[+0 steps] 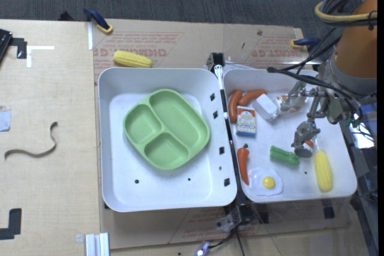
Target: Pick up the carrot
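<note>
I have the claw (304, 142) low in the right bin (345, 189), at the right of the frame, and I cannot tell from this angle how it is set. Something small and orange-red sits right at its tip, but I can't make out what.

The carrot (243, 163), as I read it, is the slim orange piece with a dark top lying along the bin's left wall, just above the fried egg (265, 181). It lies well to the left of the claw and a little lower in the frame, with the green vegetable (284, 156) between them.

The main risk I see is grabbing the wrong thing: two sausages (240, 99) near the top left of this bin are a similar orange-red, and the yellow corn (323, 170) lies just right of the claw. The carrot also hugs the wall, so a finger could strike the rim or push the carrot away instead of closing around it.
</note>
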Motion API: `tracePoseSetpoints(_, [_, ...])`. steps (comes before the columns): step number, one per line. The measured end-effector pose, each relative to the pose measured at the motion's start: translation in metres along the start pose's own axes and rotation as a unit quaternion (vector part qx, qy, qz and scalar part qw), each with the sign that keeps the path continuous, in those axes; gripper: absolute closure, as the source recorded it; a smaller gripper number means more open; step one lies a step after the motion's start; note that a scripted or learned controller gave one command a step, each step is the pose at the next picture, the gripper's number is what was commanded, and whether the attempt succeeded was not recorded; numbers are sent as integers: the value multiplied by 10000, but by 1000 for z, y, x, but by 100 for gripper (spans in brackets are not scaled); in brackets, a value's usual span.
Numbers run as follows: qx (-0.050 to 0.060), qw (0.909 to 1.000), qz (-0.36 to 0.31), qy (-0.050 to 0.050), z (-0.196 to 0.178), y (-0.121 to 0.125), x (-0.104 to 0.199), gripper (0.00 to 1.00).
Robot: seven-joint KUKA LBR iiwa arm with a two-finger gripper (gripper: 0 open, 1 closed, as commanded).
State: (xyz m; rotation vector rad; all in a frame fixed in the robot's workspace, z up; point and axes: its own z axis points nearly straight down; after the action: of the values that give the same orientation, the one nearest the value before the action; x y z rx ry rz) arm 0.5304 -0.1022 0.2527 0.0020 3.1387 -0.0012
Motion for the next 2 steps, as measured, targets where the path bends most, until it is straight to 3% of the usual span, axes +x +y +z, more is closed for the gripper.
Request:
tracePoseSetpoints(1, [-9, 9904, -1385, 7, 3, 47, 44, 0])
tracePoseSetpoints(2, [-22, 8896, -4568, 6, 61, 69, 39, 0])
